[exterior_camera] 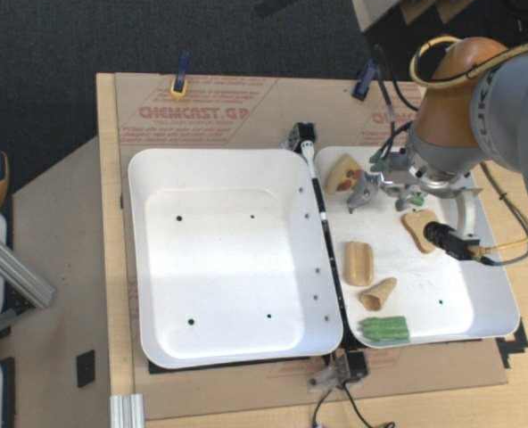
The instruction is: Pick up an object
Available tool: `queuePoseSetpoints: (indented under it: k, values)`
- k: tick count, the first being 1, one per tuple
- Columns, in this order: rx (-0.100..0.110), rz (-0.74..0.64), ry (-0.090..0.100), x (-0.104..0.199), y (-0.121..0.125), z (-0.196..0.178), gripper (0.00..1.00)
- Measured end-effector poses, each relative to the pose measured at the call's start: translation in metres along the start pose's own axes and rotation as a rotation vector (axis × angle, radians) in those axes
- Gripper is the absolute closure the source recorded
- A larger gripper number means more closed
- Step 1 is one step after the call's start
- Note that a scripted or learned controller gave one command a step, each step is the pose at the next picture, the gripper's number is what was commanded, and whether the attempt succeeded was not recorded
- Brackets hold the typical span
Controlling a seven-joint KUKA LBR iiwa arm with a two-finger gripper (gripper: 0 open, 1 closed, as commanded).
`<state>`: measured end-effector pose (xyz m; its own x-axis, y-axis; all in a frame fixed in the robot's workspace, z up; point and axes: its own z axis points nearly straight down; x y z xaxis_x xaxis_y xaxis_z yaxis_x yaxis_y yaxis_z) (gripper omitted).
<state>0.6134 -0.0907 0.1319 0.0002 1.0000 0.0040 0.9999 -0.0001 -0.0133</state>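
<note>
Fingers (pixel 384 196) spread, empty, between bread wedge (pixel 341 173) and tan slice (pixel 419 231).

Tan bread piece (pixel 341 173), tan wedge (pixel 419 231), tan block (pixel 359 263), tan cone (pixel 379 293), green piece (pixel 385 330), lying in right bin (pixel 491 306)

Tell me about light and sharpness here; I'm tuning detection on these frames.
Camera view: even overhead light, with a brighter band across the left bin floor; soft shadows beside the gripper and the tan pieces in the right bin; the green object reads sharp; edges are slightly soft overall.
</note>
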Motion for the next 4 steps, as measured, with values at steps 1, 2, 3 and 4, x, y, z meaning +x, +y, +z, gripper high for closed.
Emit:
queuePoseSetpoints:
  k: [1,2,3,4]
  values:
    - [-0.022,-0.003,-0.006,-0.009,0.056,-0.033,0.00]
    - [-0.018,-0.016,0.003,0.151,0.044,-0.062,0.00]
    - [-0.005,-0.007,-0.001,0.212,0.015,-0.010,0.00]
    - [-0.015,-0.002,-0.003,0.227,0.054,0.030,0.00]
